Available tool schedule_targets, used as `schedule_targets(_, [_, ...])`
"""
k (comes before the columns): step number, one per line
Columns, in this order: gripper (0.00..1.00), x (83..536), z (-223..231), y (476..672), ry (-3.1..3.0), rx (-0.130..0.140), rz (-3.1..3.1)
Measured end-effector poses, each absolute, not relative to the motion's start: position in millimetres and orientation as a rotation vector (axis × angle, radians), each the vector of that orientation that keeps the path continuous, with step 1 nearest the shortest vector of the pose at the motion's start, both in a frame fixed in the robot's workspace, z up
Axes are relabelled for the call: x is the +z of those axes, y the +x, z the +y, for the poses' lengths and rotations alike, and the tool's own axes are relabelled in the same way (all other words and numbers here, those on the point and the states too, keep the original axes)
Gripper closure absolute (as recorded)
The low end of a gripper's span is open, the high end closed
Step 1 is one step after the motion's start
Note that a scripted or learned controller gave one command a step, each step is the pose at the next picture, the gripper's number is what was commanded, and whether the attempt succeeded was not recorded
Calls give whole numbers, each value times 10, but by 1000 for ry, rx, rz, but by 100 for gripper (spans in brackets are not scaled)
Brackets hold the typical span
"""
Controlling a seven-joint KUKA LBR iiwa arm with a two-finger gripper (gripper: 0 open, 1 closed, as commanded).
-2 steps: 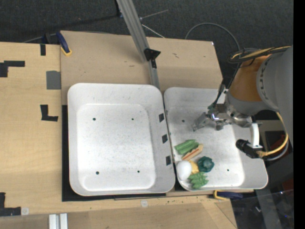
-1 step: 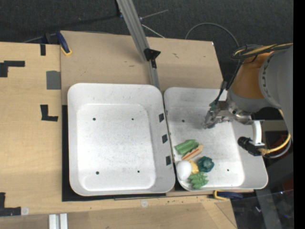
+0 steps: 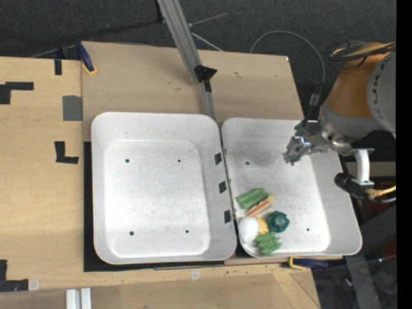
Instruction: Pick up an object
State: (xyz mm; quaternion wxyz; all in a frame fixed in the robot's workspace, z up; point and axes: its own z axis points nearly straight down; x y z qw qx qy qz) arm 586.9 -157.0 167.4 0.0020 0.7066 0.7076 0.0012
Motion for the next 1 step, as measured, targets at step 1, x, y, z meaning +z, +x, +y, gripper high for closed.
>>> schedule_targets(1, [100, 2221, -1587, 5982, 2216, 4, 2220])
